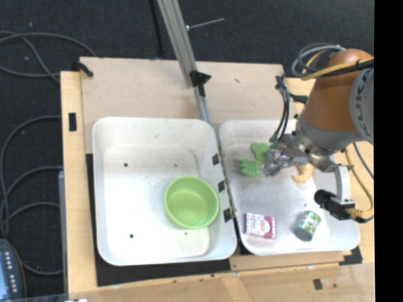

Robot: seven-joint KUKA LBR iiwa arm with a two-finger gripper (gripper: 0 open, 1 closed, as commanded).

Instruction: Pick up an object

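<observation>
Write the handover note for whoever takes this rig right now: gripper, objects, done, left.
Gripper: low in the right bin, beside the green toy; finger state cannot be told.
Objects: green bowl in the left bin; purple-and-white packet, small can and tan piece in the right bin.
Done: nothing visibly lifted.
Left: grasp and raise one object.
</observation>
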